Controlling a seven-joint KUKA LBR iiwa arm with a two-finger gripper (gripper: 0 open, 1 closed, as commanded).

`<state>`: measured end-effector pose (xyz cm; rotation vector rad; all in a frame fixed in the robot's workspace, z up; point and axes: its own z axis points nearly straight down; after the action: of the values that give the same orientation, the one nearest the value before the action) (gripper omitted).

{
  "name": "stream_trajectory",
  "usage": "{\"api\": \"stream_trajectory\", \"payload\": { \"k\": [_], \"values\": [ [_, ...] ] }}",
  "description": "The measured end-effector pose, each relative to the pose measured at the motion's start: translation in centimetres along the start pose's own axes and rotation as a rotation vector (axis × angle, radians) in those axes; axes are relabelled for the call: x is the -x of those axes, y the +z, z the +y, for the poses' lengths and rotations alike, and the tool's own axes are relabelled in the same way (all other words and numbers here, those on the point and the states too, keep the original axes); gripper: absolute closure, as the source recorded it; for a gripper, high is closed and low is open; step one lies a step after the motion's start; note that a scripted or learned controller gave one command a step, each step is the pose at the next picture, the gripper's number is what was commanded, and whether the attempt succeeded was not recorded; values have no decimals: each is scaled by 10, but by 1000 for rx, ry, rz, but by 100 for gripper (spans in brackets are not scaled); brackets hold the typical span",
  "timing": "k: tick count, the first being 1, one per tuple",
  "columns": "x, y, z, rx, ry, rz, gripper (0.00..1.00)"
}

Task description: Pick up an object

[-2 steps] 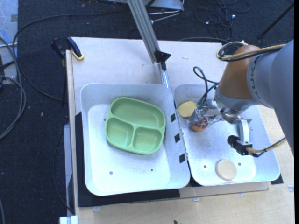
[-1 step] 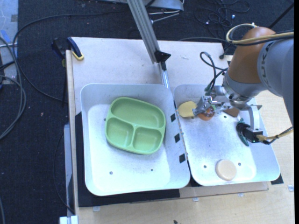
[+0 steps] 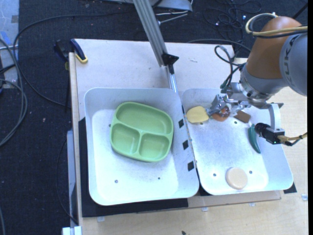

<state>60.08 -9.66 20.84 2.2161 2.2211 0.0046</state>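
Observation:
My gripper hangs low over the back of the right bin. A small orange-brown object sits right at its fingertips, and a pale yellow round piece lies just to their left. A brown block rests to the right of the gripper. Along the bin's right side lies a dark green curved object, and a beige disc sits near the front. Whether the orange-brown object is held between the fingertips is not visible.
The left bin holds a light green divided plate. A slanted metal pole comes down to the ridge between the bins. Cables run beside the arm at the right bin's back and right edges.

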Motion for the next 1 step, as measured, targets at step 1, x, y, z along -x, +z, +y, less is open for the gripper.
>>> {"api": "stream_trajectory", "payload": {
  "k": [1],
  "values": [
    [0, -57, 12, 2, -1, -1, 100]
  ]
}}
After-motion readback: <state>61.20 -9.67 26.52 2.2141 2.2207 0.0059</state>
